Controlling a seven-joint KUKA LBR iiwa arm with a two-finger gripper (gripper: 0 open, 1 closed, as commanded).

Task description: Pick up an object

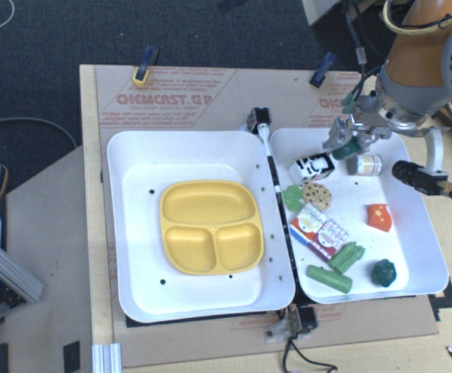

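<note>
Hovering with gripper (349, 141), finger state impossible to tell; black-white object (313, 165) lying just down-left of it, small bottle (368, 164) just right, axis sideways.

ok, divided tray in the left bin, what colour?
Yellow; the divided tray shows plainly in the camera view.

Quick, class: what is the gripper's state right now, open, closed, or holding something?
Gripper: cannot be told; it hangs over the far end of the right bin, near a black-and-white item.
</note>
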